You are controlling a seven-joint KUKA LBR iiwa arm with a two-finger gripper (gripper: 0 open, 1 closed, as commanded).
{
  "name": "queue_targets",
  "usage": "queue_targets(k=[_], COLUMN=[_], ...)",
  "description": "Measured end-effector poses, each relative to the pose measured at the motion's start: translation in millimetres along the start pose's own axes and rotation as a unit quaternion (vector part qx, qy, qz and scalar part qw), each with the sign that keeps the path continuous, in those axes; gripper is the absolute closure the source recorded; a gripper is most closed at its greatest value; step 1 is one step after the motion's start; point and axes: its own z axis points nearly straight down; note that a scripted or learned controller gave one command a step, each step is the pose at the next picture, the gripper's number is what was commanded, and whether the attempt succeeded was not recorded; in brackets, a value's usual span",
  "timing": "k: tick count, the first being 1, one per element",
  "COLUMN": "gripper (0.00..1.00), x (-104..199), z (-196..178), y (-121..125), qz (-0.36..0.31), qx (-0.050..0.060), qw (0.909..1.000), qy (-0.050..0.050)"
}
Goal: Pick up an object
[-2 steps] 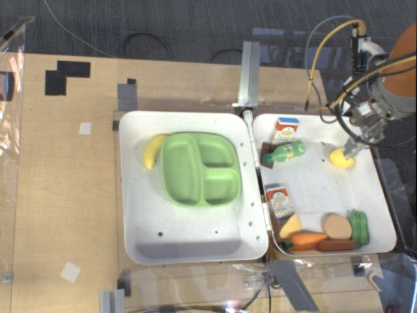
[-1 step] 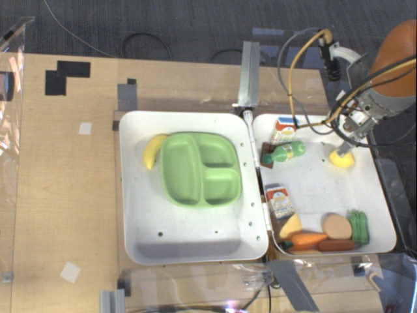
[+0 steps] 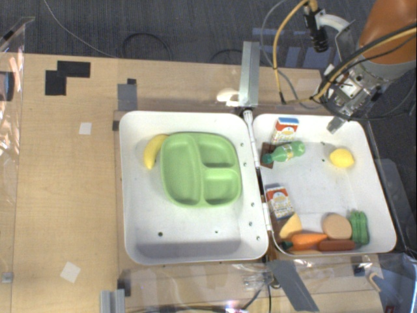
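The claw hangs above the right bin; whether it is released or clenched cannot be determined. Descend vertically, centred over the nearby lemon.

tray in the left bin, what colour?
Light green tray, clearest in the camera view.

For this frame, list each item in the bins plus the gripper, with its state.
gripper: above right bin's far edge, holding nothing
lemon: loose, right bin
green bottle: lying on its side
carton: lying flat
green tray: flat in left bin
banana: beside tray, touching it
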Motion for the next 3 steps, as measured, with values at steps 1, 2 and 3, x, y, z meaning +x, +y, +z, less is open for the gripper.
queue_targets(k=[1,2,3], gripper=[1.0,1.0,1.0], x=[-99,16,-27], z=[53,-29,58], y=[28,48,22], qz=[0.221,0.175,0.199], qx=[-0.005,-0.001,-0.006], qw=[0.9752,0.9846,0.9799], qy=[-0.003,0.002,-0.005])
